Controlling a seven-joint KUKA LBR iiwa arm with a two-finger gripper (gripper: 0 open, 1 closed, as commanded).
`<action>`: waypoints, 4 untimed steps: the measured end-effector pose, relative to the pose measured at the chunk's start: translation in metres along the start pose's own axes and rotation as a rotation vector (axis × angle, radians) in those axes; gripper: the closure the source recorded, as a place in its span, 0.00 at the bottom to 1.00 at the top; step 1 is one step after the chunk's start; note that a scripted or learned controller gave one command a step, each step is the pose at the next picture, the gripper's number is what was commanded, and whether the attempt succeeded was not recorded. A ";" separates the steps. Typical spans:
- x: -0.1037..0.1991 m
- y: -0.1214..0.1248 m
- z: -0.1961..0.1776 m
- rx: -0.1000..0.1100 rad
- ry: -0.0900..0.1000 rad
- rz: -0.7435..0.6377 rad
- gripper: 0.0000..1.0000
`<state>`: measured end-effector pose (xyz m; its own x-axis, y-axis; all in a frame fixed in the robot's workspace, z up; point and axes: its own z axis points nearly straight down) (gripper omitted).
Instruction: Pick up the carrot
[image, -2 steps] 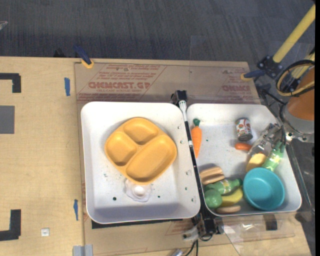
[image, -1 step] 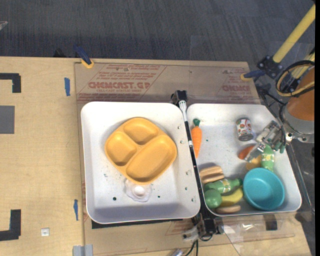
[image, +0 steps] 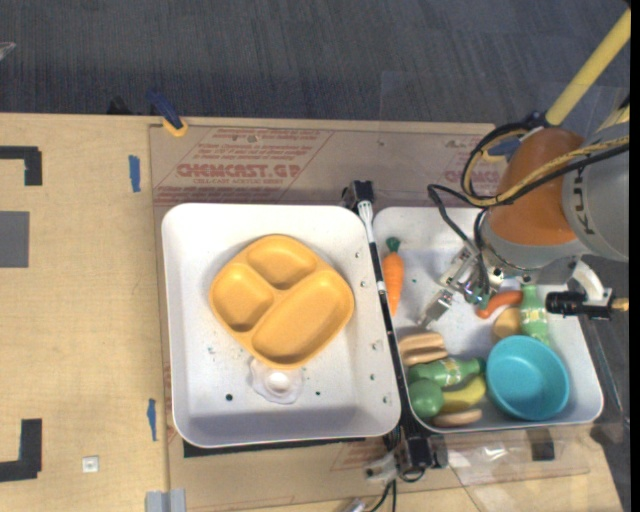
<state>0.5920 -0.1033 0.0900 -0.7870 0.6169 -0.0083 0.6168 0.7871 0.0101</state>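
- The gripper (image: 447, 296) hangs over the right bin (image: 590, 400); can't tell how it's set from up here.
- The carrot (image: 392, 282) lies just left of it, along the bin's left wall, green top pointing away. Nothing's touching it.
- Right beside the tool on the other side sits a small orange-red piece (image: 500, 301).
- Below it: a hot dog (image: 423, 348), green veg (image: 440, 376) and a teal bowl (image: 527, 376).
- Far left, the other bin holds a yellow divided plate (image: 282, 297).

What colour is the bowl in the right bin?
The bowl is teal blue, seen plainly in the camera view at the near right end of the right bin.
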 end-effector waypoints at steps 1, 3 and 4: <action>-0.037 0.039 0.002 0.004 -0.002 0.123 0.00; 0.025 0.072 -0.095 0.007 0.001 0.316 0.00; 0.025 0.072 -0.095 0.008 0.001 0.316 0.00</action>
<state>0.6159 -0.0313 0.1857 -0.5561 0.8311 -0.0050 0.8311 0.5561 0.0044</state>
